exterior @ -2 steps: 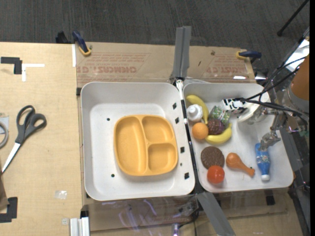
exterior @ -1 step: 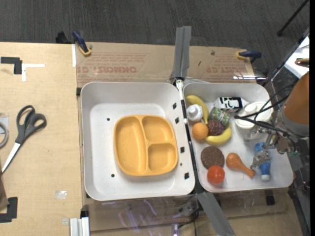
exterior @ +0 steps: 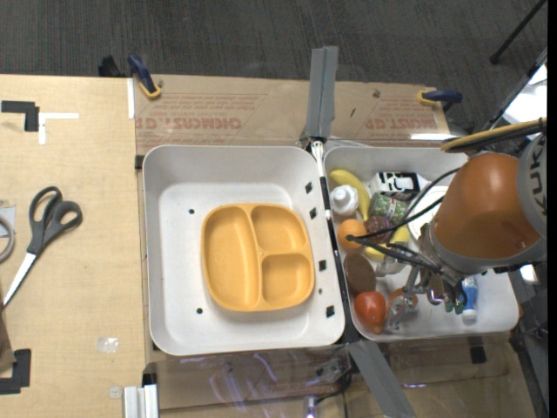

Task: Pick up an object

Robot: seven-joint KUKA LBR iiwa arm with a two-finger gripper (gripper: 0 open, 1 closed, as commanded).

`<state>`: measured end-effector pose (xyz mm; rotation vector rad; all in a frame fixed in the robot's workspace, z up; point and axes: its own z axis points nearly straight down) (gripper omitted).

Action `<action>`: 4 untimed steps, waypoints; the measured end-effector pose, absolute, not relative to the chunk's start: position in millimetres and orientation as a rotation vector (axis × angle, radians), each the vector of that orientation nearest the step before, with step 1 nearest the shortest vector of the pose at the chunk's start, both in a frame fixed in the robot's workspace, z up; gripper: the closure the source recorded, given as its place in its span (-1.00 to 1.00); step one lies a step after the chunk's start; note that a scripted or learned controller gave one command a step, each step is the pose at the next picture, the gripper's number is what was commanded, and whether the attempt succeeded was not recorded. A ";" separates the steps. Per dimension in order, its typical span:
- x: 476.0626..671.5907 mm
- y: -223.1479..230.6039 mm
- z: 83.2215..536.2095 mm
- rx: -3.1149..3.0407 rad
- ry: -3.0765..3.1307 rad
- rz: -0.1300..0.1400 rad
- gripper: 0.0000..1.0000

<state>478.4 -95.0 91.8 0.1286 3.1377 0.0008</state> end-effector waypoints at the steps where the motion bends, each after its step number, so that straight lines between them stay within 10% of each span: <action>1: 516.2 -168.7 191.7 -0.014 3.138 -0.001 -1.00; 2: 496.0 -129.2 95.1 -0.089 3.139 0.001 -1.00; 3: 534.8 -197.8 138.4 0.099 3.134 -0.001 -1.00; 4: 478.9 -221.5 92.7 0.073 3.137 0.000 -1.00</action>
